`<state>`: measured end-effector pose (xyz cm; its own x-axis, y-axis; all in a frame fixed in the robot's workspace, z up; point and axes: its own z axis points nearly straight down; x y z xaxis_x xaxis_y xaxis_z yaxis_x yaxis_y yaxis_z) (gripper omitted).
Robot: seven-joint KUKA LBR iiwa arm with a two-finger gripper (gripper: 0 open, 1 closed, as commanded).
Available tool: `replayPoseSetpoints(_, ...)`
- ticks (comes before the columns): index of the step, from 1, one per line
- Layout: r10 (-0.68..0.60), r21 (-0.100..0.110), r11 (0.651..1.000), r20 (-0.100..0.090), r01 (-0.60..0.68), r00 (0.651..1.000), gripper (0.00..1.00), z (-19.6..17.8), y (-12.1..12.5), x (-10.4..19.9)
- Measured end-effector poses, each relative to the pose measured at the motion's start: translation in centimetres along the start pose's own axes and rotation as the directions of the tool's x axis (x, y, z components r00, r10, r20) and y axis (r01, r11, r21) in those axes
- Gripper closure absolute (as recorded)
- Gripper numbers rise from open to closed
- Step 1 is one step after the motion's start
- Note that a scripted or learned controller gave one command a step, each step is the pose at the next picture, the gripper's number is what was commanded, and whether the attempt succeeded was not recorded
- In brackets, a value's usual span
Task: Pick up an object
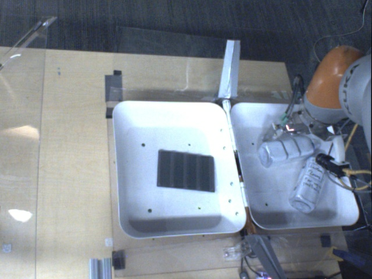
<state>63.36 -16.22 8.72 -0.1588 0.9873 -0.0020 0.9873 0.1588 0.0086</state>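
A dark ribbed rectangular pad [186, 170] lies flat in the middle of the left bin [131, 127]. In the right bin [256, 202] a pale grey cylinder-like object [282, 151] lies on its side. A clear plastic bottle [308, 186] with a printed label lies tilted beside it, toward the front right. The arm, with its orange band [331, 77], reaches in from the right. My gripper [289, 128] is low over the back of the right bin, just behind the pale cylinder, and its tips are hard to make out against the clutter.
A grey metal bar [230, 68] stands behind the seam between the bins. Cables [349, 176] trail over the right bin's right rim. The wooden bench [58, 156] spreads out to the left, under a clear panel.
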Motion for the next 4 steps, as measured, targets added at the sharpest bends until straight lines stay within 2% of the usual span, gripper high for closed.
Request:
replayPoseSetpoints(1,-0.394,-0.004,0.919,0.002,0.394,0.919,0.0,-0.2,-3.8,3.3)
replayPoseSetpoints(2,-0.472,-0.005,0.881,0.003,0.472,0.881,0.0,-0.3,-5.4,2.5)
replayPoseSetpoints(3,-0.516,0.002,0.857,-0.004,0.516,0.857,0.0,-0.1,2.1,0.4)
replayPoseSetpoints(4,-0.592,-0.001,0.806,0.001,0.592,0.806,0.0,-6.0,-1.8,-0.3)
